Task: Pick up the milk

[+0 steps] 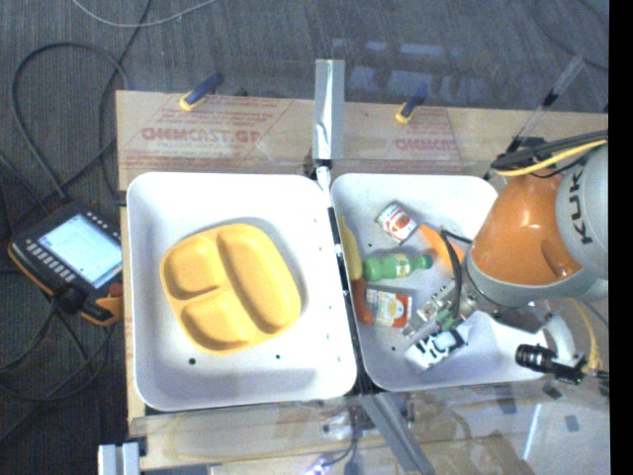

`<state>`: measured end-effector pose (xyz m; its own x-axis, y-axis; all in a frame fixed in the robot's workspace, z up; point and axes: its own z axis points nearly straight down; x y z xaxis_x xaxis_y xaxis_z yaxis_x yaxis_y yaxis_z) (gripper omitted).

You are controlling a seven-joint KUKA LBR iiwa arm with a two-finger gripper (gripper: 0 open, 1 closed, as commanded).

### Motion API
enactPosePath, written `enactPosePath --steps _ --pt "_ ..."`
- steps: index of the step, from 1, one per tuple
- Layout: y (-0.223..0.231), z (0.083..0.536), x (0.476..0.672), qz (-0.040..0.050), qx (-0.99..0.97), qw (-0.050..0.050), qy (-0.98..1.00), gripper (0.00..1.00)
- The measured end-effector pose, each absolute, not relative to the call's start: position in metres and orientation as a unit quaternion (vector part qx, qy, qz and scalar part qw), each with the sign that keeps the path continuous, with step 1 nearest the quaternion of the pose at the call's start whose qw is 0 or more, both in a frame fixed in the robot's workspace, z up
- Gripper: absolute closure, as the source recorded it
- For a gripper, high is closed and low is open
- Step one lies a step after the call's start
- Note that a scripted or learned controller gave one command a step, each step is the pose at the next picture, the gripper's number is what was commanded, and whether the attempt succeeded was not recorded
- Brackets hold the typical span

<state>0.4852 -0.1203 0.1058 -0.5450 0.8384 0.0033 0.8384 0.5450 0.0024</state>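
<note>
Looking down at my bench, I see two shallow white bins side by side. The left white bin (148,364) holds a yellow plastic plate with three sections (230,287), lying flat near the middle.

The right white bin (495,364) holds the small things. A little red and white can (397,222) lies near the top. Below it a green plastic bottle (396,264) lies on its side, with its cap pointing right. A long yellow thing (350,250) lies along the left wall of this bin, just beside the bottle. Under the bottle sits a small red and white carton (388,308); I think this is the milk, but its label is too blurry for me to read. A bit of orange (436,243) peeks out just right of the bottle, partly under the arm.

My grey arm with its orange band (529,240) comes in from the right and hangs over the right bin. The two-finger gripper (436,336) is low in the bin, near the lower right of the carton and not touching it. I cannot tell how its jaws stand.

A black and orange handheld controller (69,255) lies on the floor, left of the bench.
</note>
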Motion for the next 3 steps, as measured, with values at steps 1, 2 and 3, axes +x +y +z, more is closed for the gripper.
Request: enactPosePath --steps 1,2,3 --pt "-0.14 0.168 0.485 -0.0002 -0.369 -0.001 -0.93 1.0" --pt "-0.139 0.168 0.485 -0.0008 -0.369 -0.001 -0.93 0.0" --pt "-0.143 0.115 0.491 -0.0037 -0.279 -0.008 -0.96 0.0"
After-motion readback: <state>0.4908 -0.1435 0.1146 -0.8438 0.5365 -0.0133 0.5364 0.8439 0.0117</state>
